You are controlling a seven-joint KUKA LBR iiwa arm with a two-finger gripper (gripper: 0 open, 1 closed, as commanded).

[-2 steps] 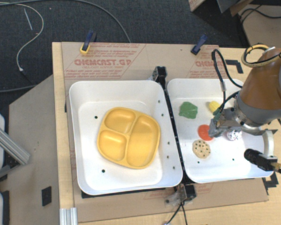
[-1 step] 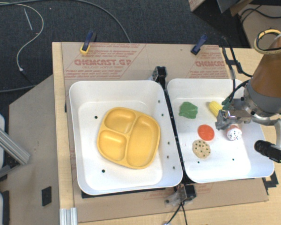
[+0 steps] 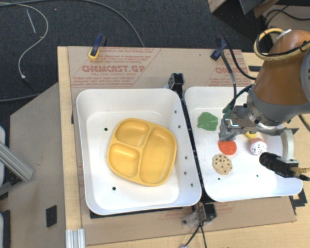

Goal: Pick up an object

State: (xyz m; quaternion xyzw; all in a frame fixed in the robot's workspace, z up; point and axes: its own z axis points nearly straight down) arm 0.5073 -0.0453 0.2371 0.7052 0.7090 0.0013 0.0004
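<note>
My gripper [image 3: 226, 135] hangs over the right bin [image 3: 248, 190], reaching in from the right under the grey and orange arm. Directly below its tip lies a small red-orange round piece [image 3: 228, 148], touching or nearly touching it. A green leafy piece [image 3: 207, 121] lies just to the gripper's upper left. A tan cookie with dark chips [image 3: 222, 164] rests below the red piece. A white ball with coloured dots [image 3: 257, 148] sits to the right, and a bit of yellow [image 3: 251, 135] peeks out beside the wrist. Nothing visibly sits between the fingers.
The left bin [image 3: 93, 190] holds a yellow divided plate [image 3: 142, 151]. A black ridge [image 3: 188, 138] separates the two bins. Cardboard [image 3: 119, 66] lies under both bins, with clamps at its back edge and cables on the dark floor beyond.
</note>
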